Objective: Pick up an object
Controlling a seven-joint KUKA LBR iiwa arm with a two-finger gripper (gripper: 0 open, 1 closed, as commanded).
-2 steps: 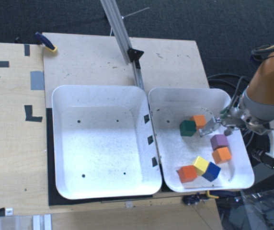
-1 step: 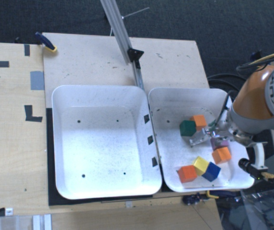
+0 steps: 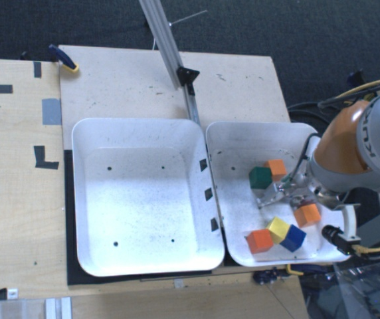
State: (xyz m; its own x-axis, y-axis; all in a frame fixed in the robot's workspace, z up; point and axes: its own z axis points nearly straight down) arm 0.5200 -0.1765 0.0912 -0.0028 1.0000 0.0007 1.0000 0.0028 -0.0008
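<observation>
Several small cubes lie in the right bin. A green cube and an orange cube sit side by side near its middle. Another orange cube rests further right. Near the front wall a yellow cube, a blue cube and a red-orange cube cluster together. My gripper is low in this bin, just below the green cube and above the yellow one. It is open, with nothing between its fingers.
The left bin stands beside the right one, sharing a middle wall. A slanted metal rail crosses the bench behind the bins. A blue and yellow tool lies at the bench's far left corner.
</observation>
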